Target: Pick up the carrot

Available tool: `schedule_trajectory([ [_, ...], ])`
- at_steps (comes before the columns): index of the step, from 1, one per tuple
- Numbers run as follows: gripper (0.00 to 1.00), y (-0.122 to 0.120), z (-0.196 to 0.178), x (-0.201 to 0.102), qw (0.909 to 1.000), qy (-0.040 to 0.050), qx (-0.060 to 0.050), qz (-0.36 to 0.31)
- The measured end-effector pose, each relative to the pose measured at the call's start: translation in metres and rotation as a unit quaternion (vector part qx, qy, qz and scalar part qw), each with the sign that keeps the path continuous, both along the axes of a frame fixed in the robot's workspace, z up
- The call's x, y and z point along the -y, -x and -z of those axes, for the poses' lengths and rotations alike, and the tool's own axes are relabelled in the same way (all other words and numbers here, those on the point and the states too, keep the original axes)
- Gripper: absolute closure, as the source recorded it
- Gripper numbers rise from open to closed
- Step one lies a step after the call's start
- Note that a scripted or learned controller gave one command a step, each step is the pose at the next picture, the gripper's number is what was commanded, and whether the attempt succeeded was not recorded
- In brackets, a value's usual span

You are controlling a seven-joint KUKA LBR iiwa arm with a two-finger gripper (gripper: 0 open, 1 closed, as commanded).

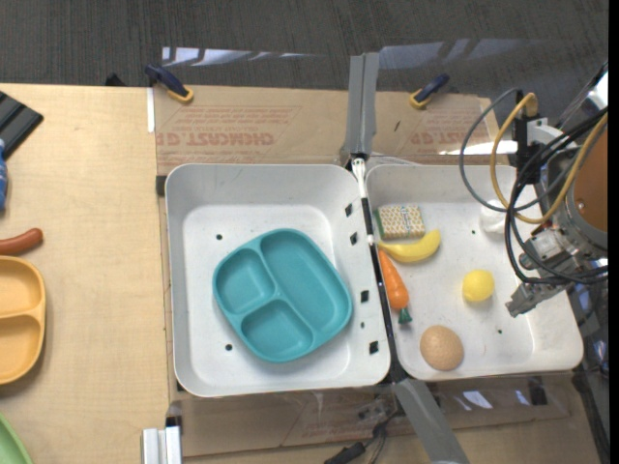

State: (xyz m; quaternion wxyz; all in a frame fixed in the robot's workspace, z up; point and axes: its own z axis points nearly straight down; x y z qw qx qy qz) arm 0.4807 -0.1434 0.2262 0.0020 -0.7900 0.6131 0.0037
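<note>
Carrot (393, 285) lying in right bin (542, 356), against left wall, leafy end toward near edge, just below banana (412, 248). Sponge (400, 221) above banana. Lemon (478, 286) and egg (441, 347) nearby, apart from carrot. Teal divided plate (280, 294) in left bin (193, 259). Gripper (527, 298) near right bin's right side, well apart from carrot; open or closed, cannot tell.

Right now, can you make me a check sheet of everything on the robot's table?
Surface: two white bins side by side, left bin and right bin, on a cardboard sheet.
Job's things: carrot lies along the right bin's left wall, just below the banana.
Clutter: sponge, lemon, egg in the right bin; teal divided plate in the left bin.
Pincer: pincer at the right bin's right side, away from the carrot.
Cables: black and yellow cables loop beside the arm.
Surroundings: wooden table with an orange plate.
</note>
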Motion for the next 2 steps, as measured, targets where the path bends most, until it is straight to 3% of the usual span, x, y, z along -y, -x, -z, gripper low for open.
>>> schedule_trajectory([
  [1, 1.00, 0.002, -0.001, -0.011, 0.9975, -0.0007, -0.001, -0.071],
  [2, 1.00, 0.002, -0.019, 0.011, 0.9906, -0.0016, 0.000, -0.137],
])
